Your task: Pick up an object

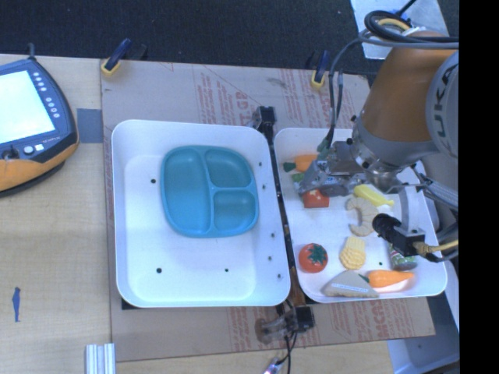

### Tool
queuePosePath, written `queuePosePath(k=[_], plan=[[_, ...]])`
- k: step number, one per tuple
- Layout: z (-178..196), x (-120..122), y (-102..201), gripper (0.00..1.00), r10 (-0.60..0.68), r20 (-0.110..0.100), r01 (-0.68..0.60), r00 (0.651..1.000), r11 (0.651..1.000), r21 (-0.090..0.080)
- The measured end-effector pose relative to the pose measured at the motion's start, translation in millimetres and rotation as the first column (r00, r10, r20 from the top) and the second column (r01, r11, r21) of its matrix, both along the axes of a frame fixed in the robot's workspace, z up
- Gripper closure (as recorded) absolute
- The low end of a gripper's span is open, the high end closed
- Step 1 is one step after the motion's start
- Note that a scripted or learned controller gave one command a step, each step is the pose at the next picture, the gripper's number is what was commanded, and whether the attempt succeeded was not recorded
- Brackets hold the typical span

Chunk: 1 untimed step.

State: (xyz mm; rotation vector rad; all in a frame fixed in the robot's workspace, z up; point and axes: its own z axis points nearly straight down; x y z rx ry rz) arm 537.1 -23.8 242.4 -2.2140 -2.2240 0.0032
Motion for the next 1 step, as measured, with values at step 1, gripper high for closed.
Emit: queuePosePath(k=[1], plan=[[11.8,33.9,78.3,1.0,0.0,0.0,0.0,1.0,1.0,0.0]])
